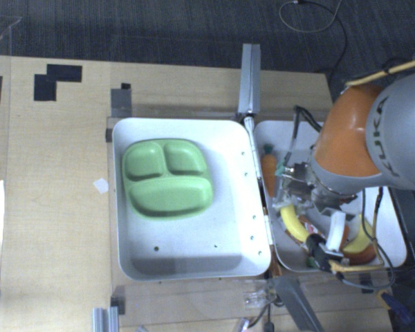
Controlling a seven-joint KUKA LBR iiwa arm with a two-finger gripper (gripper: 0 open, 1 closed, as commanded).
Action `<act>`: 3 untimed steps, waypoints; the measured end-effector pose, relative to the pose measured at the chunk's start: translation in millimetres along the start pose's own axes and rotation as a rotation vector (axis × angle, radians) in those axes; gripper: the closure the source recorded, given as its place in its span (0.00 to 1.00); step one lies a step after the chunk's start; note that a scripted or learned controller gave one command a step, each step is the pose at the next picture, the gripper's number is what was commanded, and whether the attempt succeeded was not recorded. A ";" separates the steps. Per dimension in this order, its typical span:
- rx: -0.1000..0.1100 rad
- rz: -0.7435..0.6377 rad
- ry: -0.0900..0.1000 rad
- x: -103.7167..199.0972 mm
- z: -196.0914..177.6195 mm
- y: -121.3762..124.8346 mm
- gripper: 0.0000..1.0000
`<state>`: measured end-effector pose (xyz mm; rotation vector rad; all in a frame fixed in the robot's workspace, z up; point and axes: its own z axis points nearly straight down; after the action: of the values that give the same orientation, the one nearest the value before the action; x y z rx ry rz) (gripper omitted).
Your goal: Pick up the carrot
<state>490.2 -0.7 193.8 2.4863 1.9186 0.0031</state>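
Note:
The carrot (268,172) is an orange stick lying along the left wall of the right bin (283,135), its length running front to back. My gripper (288,185) hangs low over that bin, just right of the carrot and close to it. The grey wrist with the orange band covers most of the gripper from above. Whether anything touches the carrot cannot be told from here.
A yellow banana (293,224) lies in the right bin in front of the gripper. Another yellow piece (364,238) and a red one (360,256) sit at that bin's front right. The left bin (187,258) holds a green divided plate (167,178).

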 end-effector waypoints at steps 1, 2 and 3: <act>-0.004 -0.479 0.000 -40.0 -15.8 9.0 1.00; -0.005 -0.271 -0.002 -138.9 -104.8 34.7 1.00; -0.001 -0.270 -0.001 -19.8 -59.1 3.2 1.00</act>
<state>488.2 -20.8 253.0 2.2047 2.2343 0.0033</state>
